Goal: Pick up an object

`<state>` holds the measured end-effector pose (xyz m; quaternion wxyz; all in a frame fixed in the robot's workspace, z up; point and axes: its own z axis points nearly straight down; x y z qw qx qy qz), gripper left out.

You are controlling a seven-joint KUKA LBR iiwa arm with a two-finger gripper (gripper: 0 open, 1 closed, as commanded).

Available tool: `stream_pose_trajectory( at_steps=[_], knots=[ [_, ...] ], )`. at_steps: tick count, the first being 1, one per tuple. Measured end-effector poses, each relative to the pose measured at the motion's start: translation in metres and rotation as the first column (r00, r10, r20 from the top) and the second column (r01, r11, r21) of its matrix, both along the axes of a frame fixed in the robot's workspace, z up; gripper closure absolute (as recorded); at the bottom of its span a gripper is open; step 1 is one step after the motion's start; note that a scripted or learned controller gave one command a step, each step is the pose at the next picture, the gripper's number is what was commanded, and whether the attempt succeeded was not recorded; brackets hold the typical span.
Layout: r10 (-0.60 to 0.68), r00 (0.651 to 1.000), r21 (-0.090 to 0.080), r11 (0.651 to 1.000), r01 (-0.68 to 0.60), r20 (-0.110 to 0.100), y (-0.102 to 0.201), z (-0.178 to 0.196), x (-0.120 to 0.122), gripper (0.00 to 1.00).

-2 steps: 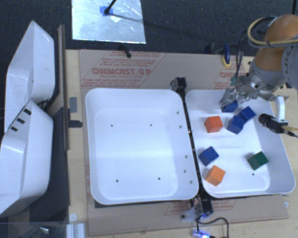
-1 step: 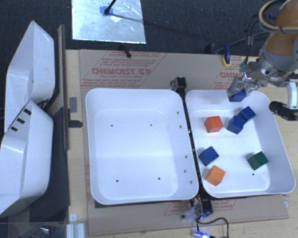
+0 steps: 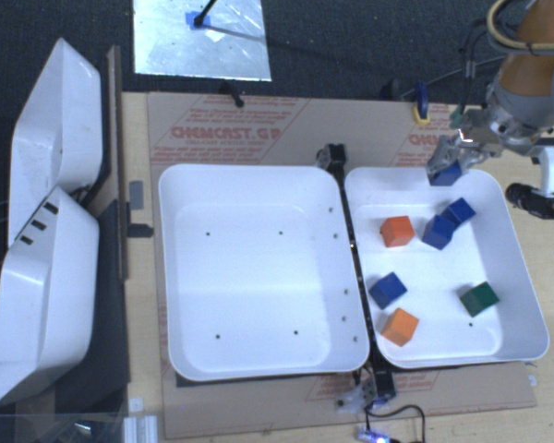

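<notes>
My gripper [image 3: 446,167] hangs over the far rim of the right bin [image 3: 522,275], near its back right corner. A small blue block [image 3: 445,175] sits between its fingers, lifted off the bin floor. Below it in the same bin lie two blue cubes touching each other [image 3: 460,212] [image 3: 439,233], an orange cube [image 3: 397,231], another blue cube [image 3: 387,290], a second orange cube [image 3: 400,326] and a dark green cube [image 3: 479,298].
The left bin [image 3: 180,247] stands beside the right one, a black divider clamp [image 3: 333,156] between them. Two spare white bins [image 3: 46,229] lean at the far left. A metal sheet [image 3: 201,26] lies beyond the bench.
</notes>
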<state>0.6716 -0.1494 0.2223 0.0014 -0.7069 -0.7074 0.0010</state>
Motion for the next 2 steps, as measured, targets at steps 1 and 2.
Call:
stream_pose_trajectory(
  at_steps=[1, 2],
  knots=[
    [0.002, 1.000, 0.001, 1.000, -0.002, -0.001, 0.038, 0.000, -0.020, 1.00],
    [0.003, 1.000, 0.001, 1.000, -0.003, -0.002, 0.085, -0.005, -0.029, 1.00]
  ],
)
